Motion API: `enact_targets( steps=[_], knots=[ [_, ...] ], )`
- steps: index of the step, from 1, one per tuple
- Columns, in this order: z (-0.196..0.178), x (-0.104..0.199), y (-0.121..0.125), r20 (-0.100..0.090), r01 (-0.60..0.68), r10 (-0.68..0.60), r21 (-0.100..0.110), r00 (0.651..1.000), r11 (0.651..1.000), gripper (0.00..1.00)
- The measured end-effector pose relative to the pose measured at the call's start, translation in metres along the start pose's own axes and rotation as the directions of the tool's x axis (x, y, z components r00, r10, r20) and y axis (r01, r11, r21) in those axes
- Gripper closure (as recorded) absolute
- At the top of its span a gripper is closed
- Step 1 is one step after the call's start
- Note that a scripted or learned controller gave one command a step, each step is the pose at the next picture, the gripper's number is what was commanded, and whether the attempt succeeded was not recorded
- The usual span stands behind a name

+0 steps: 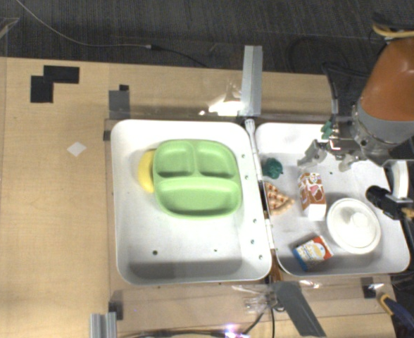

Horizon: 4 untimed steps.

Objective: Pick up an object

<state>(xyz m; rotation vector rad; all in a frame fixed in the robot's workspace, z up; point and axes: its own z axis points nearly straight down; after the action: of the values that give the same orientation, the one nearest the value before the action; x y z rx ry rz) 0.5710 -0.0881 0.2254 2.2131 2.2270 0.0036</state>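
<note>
My gripper (329, 159) hangs over the back of the right bin (291, 136), open, with nothing between its fingers. Just in front of it a small red and white carton (311, 190) stands upright. To the carton's left lie a toy pizza slice (278, 201) and a small teal object (272, 167). A white bowl (353, 223) sits at the right of the bin. Near the bin's front edge lies a small blue and orange box (312, 251).
The left bin (186, 252) holds a green divided plate (196, 177) with a yellow object (145, 171) poking out from under its left side. A metal post (252, 83) stands behind the divider between the bins.
</note>
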Motion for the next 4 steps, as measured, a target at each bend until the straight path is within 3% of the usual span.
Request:
enact_targets(
  steps=[1, 2, 3, 4],
  knots=[
    [0.107, -0.001, -0.015, 0.002, -0.054, 0.054, -0.031, 0.999, 0.998, 0.0],
    [0.138, -0.049, -0.002, 0.003, -0.032, 0.032, -0.007, 0.999, 0.999, 0.0],
    [0.139, -0.064, 0.046, 0.002, 0.024, -0.024, -0.003, 1.0, 1.0, 0.0],
    [0.119, -0.082, 0.085, -0.031, 0.141, -0.14, 0.055, 0.99, 0.988, 0.0]
  ],
)
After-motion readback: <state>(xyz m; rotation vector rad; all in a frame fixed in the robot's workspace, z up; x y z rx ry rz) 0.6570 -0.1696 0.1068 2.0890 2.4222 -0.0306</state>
